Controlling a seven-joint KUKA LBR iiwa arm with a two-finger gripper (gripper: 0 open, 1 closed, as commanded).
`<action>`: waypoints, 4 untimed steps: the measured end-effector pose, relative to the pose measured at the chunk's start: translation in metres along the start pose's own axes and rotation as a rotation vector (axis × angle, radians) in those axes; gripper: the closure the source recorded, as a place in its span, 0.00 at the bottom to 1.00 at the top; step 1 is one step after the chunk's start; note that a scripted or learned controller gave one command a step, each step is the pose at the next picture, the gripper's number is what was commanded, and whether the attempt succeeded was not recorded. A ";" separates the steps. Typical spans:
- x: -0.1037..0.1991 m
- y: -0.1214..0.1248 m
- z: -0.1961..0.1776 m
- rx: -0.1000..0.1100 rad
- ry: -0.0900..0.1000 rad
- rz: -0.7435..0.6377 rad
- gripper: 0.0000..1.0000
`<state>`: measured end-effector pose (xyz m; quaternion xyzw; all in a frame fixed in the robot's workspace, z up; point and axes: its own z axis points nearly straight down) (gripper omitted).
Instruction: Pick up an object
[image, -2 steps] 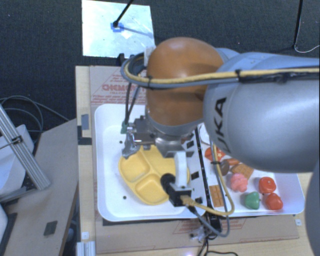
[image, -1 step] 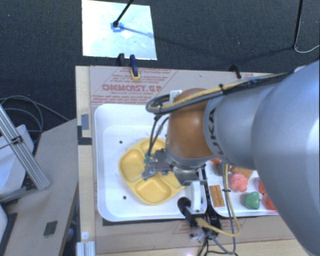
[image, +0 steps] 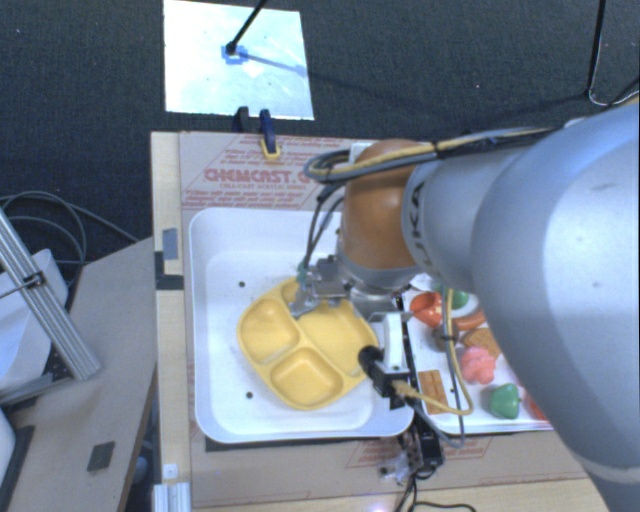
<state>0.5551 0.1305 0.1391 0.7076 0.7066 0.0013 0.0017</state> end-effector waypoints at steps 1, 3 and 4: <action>-0.052 0.037 -0.143 -0.013 0.000 0.002 0.00; 0.065 -0.068 -0.208 0.001 0.003 -0.010 0.00; 0.084 -0.068 -0.168 0.006 0.001 -0.007 0.00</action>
